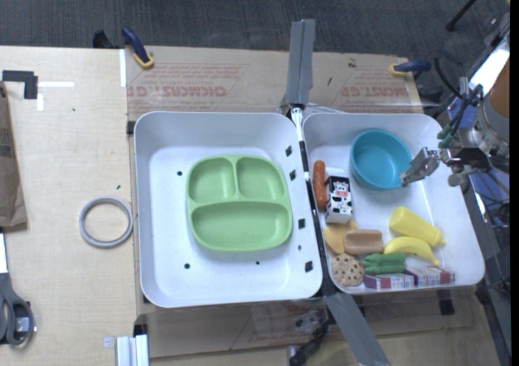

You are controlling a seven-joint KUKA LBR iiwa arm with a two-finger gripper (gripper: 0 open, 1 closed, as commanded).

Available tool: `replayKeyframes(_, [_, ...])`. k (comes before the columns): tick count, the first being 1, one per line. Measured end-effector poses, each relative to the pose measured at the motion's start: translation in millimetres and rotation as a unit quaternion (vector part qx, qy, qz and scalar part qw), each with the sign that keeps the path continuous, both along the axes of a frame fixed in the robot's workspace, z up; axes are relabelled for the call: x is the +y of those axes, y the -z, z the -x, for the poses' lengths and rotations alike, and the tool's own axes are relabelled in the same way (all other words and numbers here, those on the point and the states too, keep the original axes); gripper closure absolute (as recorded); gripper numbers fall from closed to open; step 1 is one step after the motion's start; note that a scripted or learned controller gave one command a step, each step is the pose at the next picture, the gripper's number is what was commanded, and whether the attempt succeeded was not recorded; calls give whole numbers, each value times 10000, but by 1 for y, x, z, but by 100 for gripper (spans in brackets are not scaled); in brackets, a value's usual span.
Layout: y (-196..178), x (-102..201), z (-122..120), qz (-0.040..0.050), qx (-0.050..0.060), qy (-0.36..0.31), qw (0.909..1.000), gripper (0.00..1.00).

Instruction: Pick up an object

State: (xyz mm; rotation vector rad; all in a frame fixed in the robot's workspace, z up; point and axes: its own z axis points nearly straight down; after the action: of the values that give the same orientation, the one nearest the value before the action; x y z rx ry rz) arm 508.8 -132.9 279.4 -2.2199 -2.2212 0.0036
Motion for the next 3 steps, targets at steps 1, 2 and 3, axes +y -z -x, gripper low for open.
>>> replayKeyframes(1, [124, -15, 24, -7, 5, -135, 9999, 0])
replayKeyframes(2, [189, -53, -4, -7, 0, -271, 9996, 0])
replayKeyframes(3, [179, -54, -5, -2, -15, -259, 9997, 100])
